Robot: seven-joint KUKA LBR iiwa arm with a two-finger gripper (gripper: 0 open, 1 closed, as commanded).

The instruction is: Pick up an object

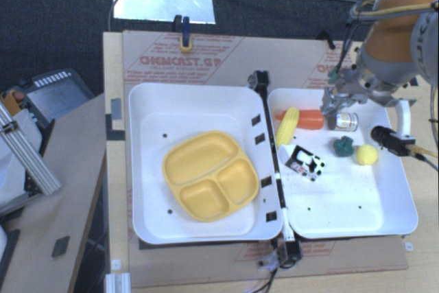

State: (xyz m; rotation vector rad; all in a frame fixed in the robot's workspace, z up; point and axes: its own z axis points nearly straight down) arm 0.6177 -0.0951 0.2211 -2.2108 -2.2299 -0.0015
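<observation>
Altogether five small objects, one yellow tray.

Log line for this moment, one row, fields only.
arm: over right bin far side | gripper: above orange carrot end, beside small can | grasp: none seen | left bin: yellow divided plate
</observation>
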